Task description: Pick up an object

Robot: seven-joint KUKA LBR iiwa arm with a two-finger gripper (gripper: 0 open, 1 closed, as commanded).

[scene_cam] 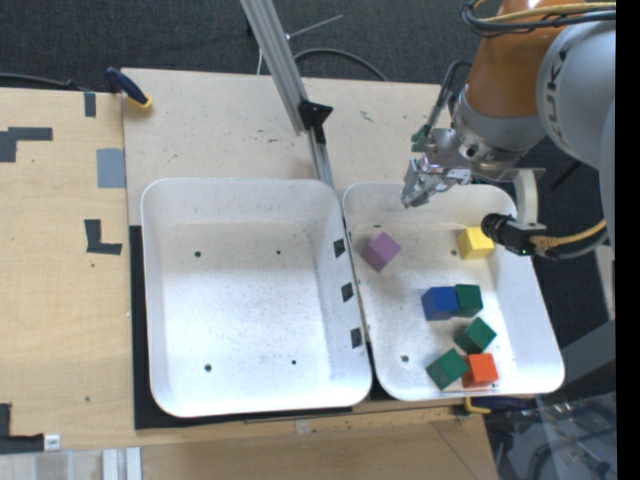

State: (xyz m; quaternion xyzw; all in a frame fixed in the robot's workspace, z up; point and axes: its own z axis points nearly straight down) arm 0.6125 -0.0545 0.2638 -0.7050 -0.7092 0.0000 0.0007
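Blocks are what you have to choose from, and all of them lie in the right bin (520, 313): a purple block (380, 251) near the bin's left wall, a yellow block (474, 243) towards the right wall, a blue block (439, 303) touching a dark green block (468, 298), and nearer the front a cluster of two more green blocks (478, 334) (447, 368) with an orange block (481, 369) against them. The left bin (160, 298) has no blocks in it.

Your gripper (418, 194) hangs over the back edge of the right bin, above the floor and apart from every block. From this slant you cannot tell whether it is open or closed, so confirm it is spread before you descend; nothing appears to be held in it.

Go for the purple block, in my judgement. It stands alone with bare floor on all sides, and it is the closest to where you are. The yellow one is a fair second choice, though it sits near the wall. Avoid the front cluster, where a neighbour could get pinched or shoved.

The purple block looks turned slightly relative to the bin walls, so rotate the wrist to meet two flat faces squarely, centre over it, come straight down, close, then lift and check that it comes up with you.
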